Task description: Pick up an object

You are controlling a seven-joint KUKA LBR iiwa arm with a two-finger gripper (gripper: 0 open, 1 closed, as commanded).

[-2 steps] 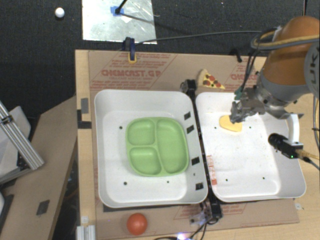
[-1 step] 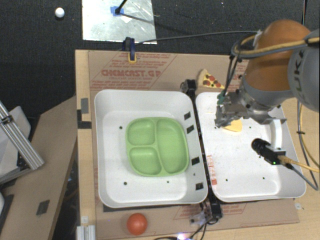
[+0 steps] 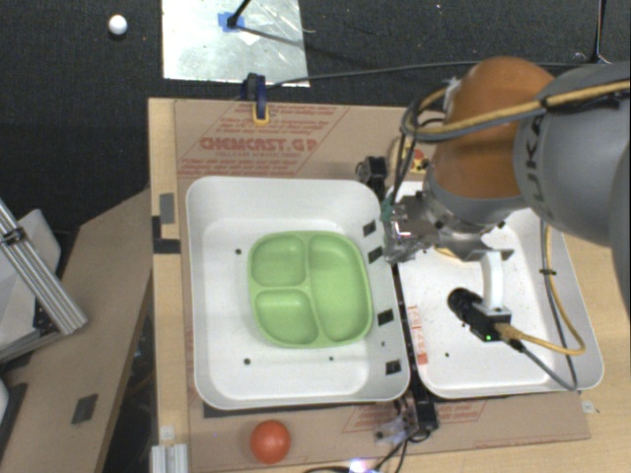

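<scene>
Pincer (image 3: 396,236) sat over the wall between the bins; whether spread or closed could not be told. Beside it, the green divided plate (image 3: 309,289) lay flat in the left bin (image 3: 212,363), likely light, stiff, slick plastic, best pinched at its rim.

Orange ball (image 3: 269,440) on desk (image 3: 325,126), 6 o'clock of left bin (image 3: 199,294). Blue clamp (image 3: 256,95) at 12 (desk edge). Silver sheet (image 3: 232,28) beyond; white ball (image 3: 118,25) at its 9.

"CHEMCAST GP" on brown sheet (image 3: 261,126)
</scene>
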